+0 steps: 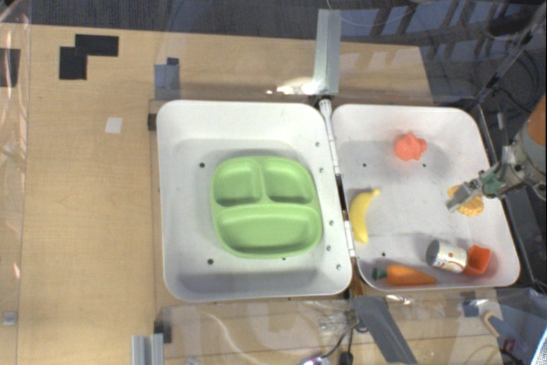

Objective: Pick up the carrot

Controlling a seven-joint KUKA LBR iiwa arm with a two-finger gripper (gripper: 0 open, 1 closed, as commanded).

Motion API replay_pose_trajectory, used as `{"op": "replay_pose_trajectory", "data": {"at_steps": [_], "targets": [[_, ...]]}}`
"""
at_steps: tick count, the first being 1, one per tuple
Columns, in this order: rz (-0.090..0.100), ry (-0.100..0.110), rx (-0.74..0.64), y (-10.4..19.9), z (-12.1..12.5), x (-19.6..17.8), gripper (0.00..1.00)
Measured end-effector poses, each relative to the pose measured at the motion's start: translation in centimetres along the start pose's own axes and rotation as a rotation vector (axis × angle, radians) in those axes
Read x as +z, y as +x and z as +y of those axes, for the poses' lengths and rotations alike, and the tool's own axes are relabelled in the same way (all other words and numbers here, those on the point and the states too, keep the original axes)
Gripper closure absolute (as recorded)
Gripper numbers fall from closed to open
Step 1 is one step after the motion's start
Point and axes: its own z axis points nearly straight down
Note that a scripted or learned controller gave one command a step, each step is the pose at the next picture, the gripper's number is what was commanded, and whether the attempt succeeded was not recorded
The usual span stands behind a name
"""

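Note:
The carrot, orange with a dark green stem end, lies flat along the front wall of the right bin. My gripper reaches in from the right edge and sits at the right side of that bin. It is well behind and to the right of the carrot. Directly under its tip is a small yellow-orange item; whether they touch is unclear.
A silver can and a red-orange cup lie just right of the carrot. A banana lies at the bin's left, and a pink toy sits toward the back. The left bin bears a green divided plate.

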Motion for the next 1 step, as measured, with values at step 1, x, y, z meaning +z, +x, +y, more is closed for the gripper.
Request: {"op": "replay_pose_trajectory", "data": {"at_steps": [1], "targets": [[0.0, -0.001, 0.049, 3.54, 2.45, -1.36, 1.0]]}}
